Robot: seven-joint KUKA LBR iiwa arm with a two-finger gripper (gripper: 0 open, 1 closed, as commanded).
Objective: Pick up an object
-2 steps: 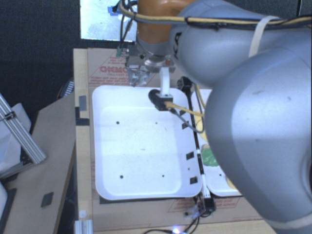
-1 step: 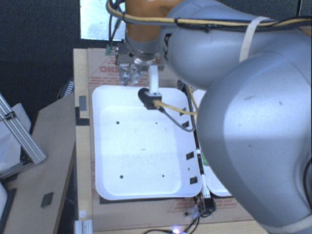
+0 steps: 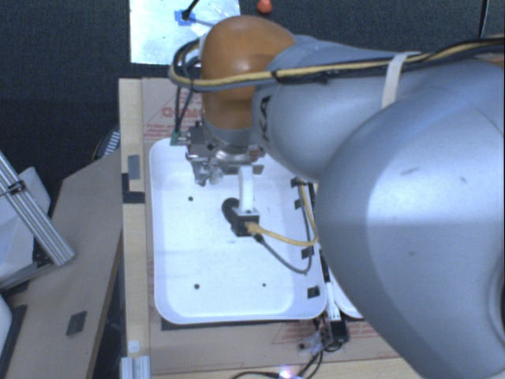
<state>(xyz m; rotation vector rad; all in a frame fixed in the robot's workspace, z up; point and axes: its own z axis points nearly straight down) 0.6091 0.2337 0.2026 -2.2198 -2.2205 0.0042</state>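
My gripper (image 3: 208,170) hangs below the orange wrist band (image 3: 237,61), low over the far left part of the left white bin (image 3: 177,290). The bin's white floor shows a few small dark dots (image 3: 191,200) around it. The grey arm (image 3: 394,180) comes in from the right and hides the right bin and whatever lies there. I see nothing held at the gripper.
The bin rests on a cardboard sheet (image 3: 134,235). A slanted aluminium rail (image 3: 31,212) stands at the left. At the back lie a shiny plate (image 3: 162,22) and a small orange ball (image 3: 264,5). Loose cables (image 3: 323,338) sit at the bin's near right corner.
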